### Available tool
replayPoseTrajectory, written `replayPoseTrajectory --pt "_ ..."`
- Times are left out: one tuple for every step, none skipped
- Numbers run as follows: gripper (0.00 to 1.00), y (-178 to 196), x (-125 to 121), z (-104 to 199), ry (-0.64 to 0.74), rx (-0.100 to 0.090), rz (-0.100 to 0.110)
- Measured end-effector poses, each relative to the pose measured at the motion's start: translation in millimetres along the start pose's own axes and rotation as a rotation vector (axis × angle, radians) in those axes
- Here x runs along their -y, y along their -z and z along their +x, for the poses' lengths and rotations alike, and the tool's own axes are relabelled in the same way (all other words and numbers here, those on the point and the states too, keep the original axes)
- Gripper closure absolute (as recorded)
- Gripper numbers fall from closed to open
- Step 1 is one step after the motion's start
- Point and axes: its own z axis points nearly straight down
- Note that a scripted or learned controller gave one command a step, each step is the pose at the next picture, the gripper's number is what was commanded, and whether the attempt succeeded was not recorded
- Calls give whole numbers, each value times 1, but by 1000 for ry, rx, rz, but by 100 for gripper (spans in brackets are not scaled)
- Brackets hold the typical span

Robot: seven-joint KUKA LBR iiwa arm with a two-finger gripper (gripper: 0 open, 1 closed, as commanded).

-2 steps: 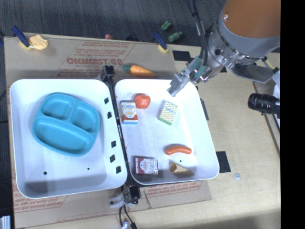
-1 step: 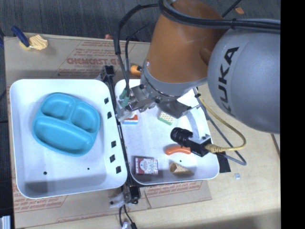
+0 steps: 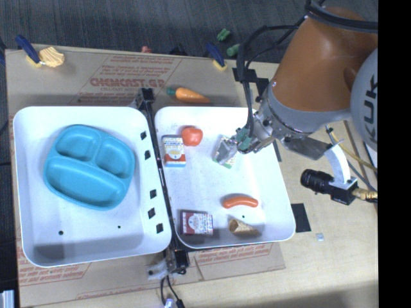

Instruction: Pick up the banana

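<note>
In the right bin (image 3: 282, 205), jaws (image 3: 226, 151), state unclear, hover between tomato (image 3: 191, 135) and sausage (image 3: 240, 202).

Worktop (image 3: 334, 255) of pale wood, covered by a printed cardboard sheet (image 3: 122, 76). On the cardboard, two shallow white bins side by side, touching along their inner rims: left bin (image 3: 26, 191), right bin (image 3: 282, 210). Beyond the bins, on the cardboard, a toy carrot (image 3: 187, 95) just past the right bin's far rim. At the far left corner, a yellowish item (image 3: 51, 58) beside a blue clamp (image 3: 27, 47). Another blue clamp (image 3: 215, 54) at the cardboard's far edge.
</note>
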Motion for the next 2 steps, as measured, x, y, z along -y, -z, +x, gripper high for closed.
replayPoseTrajectory --pt "100 -129 -21 66 -15 -3 5" --pt "100 -118 -21 65 -12 -2 4"
